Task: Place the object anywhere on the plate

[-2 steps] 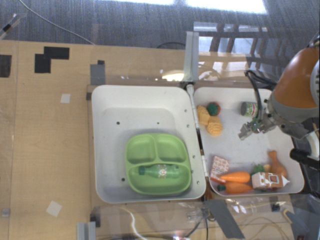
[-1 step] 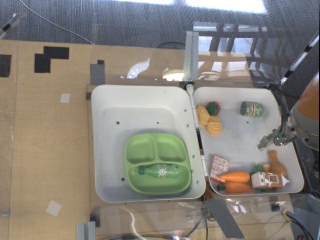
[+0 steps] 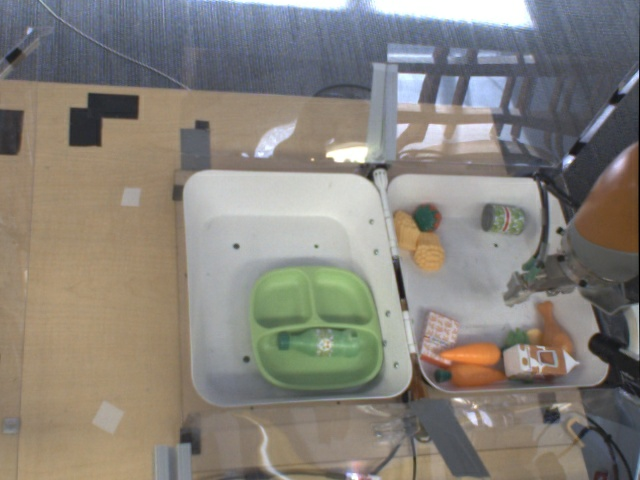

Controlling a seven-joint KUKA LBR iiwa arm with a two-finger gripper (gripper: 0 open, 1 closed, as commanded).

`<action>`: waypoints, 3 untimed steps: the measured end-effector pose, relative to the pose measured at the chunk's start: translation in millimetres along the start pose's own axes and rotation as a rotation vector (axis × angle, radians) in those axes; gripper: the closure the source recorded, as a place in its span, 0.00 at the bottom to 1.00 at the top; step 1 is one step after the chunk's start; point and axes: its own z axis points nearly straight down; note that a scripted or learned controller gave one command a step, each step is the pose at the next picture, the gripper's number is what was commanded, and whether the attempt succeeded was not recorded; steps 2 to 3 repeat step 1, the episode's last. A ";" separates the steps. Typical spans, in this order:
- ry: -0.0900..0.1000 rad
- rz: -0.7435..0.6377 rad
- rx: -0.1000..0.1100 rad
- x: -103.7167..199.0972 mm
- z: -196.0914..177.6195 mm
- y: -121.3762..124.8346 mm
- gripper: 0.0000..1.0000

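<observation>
A green divided plate lies in the left bin, toward its front. On its side in the plate's front compartment lies a small green bottle. My gripper hangs over the right side of the right bin, well away from the plate, with the orange-banded wrist above it. Nothing shows in the gripper.
The right bin holds a green can, two yellow pieces beside a red and green toy, a pink packet, two carrots, a white and orange carton and an orange bottle. A ridge divides the bins.
</observation>
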 end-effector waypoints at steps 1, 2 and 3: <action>-0.003 -0.201 -0.003 -24.4 -25.1 -31.6 1.00; -0.003 -0.201 -0.003 -24.4 -25.1 -31.6 1.00; -0.003 -0.201 -0.003 -24.4 -25.1 -31.6 1.00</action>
